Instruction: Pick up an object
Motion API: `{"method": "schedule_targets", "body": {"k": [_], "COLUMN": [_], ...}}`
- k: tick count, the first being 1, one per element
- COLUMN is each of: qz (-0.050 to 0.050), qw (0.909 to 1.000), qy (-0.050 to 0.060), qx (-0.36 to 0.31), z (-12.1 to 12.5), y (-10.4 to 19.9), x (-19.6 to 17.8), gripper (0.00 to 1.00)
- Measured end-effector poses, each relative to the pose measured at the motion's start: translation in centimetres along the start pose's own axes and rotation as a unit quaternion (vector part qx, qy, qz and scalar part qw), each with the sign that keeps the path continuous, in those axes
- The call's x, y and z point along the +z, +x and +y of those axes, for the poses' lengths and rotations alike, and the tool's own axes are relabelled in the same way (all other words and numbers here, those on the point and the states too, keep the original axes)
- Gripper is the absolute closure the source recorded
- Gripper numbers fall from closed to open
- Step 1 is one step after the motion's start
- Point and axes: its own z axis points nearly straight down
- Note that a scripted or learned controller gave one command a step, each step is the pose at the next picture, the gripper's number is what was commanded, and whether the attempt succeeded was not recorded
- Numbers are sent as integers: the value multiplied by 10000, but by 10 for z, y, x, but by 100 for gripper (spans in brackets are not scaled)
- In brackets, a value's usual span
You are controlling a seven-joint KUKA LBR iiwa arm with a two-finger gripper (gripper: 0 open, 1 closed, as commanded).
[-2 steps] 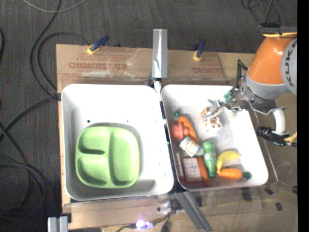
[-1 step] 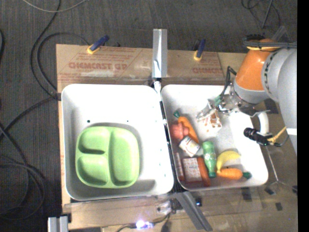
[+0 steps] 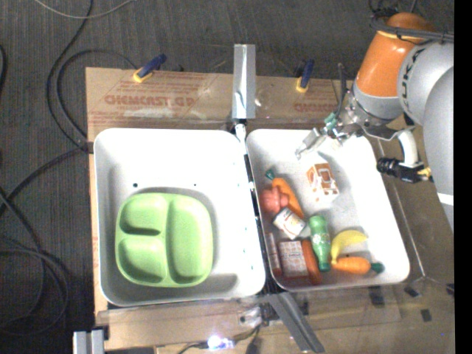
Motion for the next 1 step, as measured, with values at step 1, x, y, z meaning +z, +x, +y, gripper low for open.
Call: {"method": "schedule_targets", "body": {"k": [1], "qz": [16], "qw": [9957], "qy": [-14], "qx": [-930], "z": [-32], "y": [-35], "x": [62], "gripper": [0]}}
